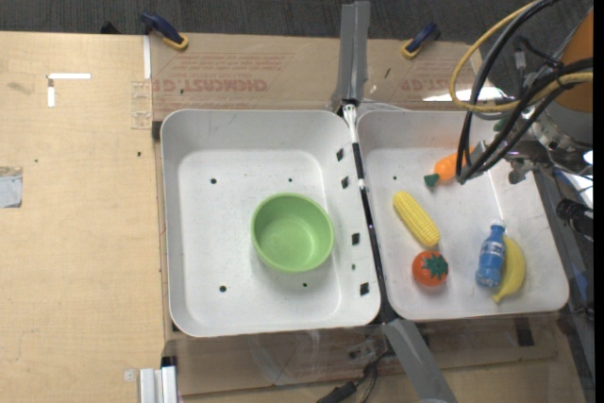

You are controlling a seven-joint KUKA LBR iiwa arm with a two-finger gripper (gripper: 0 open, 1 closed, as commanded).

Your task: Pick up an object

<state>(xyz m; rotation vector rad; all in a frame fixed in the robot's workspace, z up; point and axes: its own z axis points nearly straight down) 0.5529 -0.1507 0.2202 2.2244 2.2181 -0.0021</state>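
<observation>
The gripper (528, 167) hangs over the right white plastic bin (408, 302); its grip cannot be told. A small orange carrot toy (444, 170) lies just beside it, toward the bin's middle.

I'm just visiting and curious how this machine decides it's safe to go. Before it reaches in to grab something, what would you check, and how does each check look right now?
1. Things to pick are in a bin: ok. The right bin holds a corn cob, a tomato, a blue bottle, a banana and a carrot.
2. Items lie apart: not ok for the bottle and banana, which touch; ok for the corn and tomato.
3. Carrot unobstructed: not ok, black cables cross it.
4. Gripper ready: cannot tell.
5. Left bin contents: ok, a green bowl sits upright.
</observation>
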